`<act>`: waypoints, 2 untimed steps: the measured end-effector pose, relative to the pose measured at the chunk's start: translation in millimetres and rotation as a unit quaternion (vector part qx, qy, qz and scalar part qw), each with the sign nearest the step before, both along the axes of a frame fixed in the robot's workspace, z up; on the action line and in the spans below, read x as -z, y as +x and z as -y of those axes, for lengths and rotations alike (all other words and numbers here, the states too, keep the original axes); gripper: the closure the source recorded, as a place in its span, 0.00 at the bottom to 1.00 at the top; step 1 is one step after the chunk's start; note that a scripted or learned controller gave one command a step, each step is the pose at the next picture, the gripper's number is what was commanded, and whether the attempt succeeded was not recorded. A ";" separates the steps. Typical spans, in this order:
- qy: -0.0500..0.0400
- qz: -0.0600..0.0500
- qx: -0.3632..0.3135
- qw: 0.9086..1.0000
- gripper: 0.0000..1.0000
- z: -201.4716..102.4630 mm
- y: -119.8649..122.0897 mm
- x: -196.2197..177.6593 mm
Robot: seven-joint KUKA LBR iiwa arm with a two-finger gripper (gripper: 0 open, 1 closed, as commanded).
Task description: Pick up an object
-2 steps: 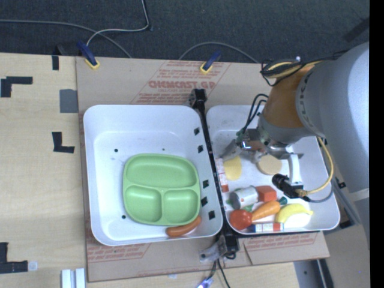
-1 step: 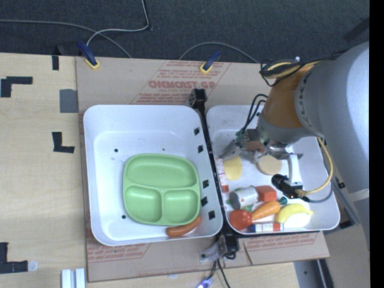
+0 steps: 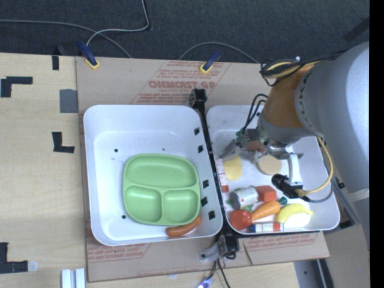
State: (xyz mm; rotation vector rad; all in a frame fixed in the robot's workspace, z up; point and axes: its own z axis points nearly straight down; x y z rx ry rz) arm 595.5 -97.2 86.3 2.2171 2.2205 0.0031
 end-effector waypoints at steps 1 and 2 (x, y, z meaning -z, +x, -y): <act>0.000 0.000 0.000 1.000 0.00 5.0 32.8 0.3; 0.000 -0.001 0.001 1.000 0.00 -2.6 -14.1 0.0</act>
